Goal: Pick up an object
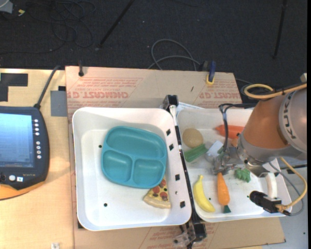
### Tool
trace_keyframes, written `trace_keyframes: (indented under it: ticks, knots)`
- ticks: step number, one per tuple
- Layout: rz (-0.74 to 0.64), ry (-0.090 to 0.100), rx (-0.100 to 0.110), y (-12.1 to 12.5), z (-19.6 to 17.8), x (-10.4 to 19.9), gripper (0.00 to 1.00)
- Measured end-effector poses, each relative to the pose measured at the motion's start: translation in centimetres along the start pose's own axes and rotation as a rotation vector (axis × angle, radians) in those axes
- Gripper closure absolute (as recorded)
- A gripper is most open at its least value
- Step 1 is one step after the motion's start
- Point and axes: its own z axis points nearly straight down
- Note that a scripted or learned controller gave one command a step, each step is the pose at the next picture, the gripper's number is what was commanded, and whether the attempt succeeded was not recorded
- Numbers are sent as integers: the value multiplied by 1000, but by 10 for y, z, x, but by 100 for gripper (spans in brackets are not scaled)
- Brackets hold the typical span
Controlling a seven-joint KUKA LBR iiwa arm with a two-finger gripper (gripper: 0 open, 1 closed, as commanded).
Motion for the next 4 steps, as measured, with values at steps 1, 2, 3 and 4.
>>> trace_keyframes:
  ticks: [1,2,3,4]
  knots:
    - [1,0,0,0,0,0,0]
    - [-6,0,0,-25,12,28,0]
    - [3,-1,-1,-24,1,25,100]
    - [-12,-2,-14,24,-95,50,100]
